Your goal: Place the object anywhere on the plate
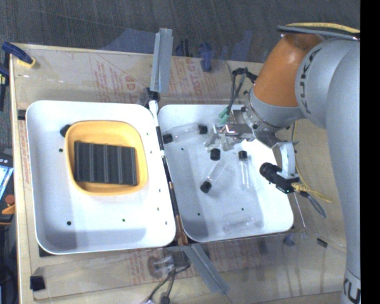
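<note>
The plate (107,154) lies in the left bin (50,227); vials (214,175) in the right bin (275,217).

Wooden bench (82,68), seemingly two white bins (50,227)

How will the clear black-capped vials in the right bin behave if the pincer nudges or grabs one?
The vials lie on their sides and look cylindrical, so a nudge would probably roll them. Their clear, glossy walls suggest a slippery grip. They look small and thin, likely light, perhaps fragile.

The bench held two white bins (88,236), one yellow plate (106,155) with a dark ribbed insert, and about four clear black-capped tubes (214,176) under one arm (323,62).
</note>
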Robot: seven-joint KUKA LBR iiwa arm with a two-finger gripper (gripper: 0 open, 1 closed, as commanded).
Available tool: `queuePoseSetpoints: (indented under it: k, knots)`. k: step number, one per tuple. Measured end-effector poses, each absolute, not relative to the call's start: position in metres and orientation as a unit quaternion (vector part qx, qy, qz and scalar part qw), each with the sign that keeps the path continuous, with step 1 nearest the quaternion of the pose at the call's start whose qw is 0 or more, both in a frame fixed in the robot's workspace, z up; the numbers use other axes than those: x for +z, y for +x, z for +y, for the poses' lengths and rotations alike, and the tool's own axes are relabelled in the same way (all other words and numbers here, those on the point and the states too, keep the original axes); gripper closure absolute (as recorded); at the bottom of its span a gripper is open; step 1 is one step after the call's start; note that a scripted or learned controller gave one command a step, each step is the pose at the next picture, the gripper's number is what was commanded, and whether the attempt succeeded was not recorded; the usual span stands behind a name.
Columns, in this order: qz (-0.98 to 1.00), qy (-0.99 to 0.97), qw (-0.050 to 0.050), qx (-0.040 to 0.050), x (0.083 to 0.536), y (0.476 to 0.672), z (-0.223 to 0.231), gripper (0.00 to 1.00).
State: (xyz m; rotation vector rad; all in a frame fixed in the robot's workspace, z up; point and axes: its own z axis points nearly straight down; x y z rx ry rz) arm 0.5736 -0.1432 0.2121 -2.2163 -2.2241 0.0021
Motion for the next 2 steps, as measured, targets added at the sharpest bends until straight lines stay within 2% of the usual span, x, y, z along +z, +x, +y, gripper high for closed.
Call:
queuePoseSetpoints:
  k: [1, 2]
  knots:
    - [-0.746, -0.666, 0.001, 0.0006, 0.278, 0.617, -0.077, 1.0]
    - [-0.8, -0.6, 0.002, 0.0014, 0.19, 0.64, -0.053, 1.0]
